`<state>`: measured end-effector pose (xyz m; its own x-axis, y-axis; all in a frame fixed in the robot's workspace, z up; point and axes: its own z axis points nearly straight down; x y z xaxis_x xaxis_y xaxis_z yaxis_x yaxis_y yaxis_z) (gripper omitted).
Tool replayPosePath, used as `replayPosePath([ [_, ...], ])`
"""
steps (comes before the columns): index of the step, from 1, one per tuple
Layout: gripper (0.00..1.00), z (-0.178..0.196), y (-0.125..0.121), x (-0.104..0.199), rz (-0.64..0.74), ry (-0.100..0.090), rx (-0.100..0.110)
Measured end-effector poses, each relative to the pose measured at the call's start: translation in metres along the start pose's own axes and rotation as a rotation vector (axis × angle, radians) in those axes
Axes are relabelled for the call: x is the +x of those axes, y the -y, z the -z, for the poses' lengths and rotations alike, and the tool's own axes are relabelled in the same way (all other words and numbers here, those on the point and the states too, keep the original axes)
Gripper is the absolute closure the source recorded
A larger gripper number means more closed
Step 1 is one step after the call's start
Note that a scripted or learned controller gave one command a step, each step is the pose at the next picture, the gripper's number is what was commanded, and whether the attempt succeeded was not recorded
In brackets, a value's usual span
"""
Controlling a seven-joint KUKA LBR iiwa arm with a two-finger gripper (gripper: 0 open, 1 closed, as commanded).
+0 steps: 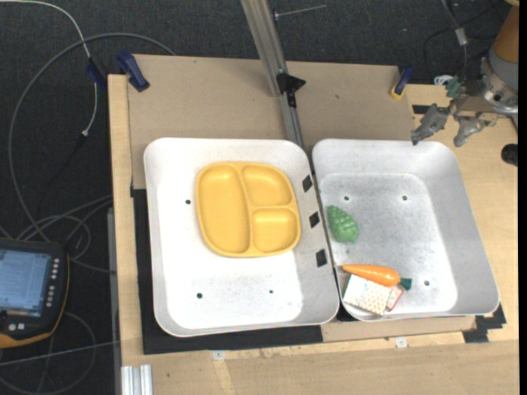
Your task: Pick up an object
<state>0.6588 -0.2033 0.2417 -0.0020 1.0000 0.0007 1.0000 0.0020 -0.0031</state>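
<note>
We see gripper (pixel 445 129) spread, empty, above rt bin's (pixel 461 179) far edge; toy carrot (pixel 372 274) lies near-left, long axis crosswise.

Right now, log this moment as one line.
gripper: open, above right bin's far rim | holding: nothing | right bin: carrot, green toy, box | left bin: yellow tray

Dark carpet floor (pixel 49 72), plywood bench (pixel 206 97), loose cables (pixel 74 31).
</note>
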Motion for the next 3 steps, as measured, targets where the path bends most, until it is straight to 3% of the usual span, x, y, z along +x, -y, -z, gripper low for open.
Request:
replayPosePath([
  [1,0.0,0.0,0.0,0.0,0.0,0.0,0.0],
  [3,0.0,-0.105,0.002,0.002,-0.001,-0.002,0.005],
])
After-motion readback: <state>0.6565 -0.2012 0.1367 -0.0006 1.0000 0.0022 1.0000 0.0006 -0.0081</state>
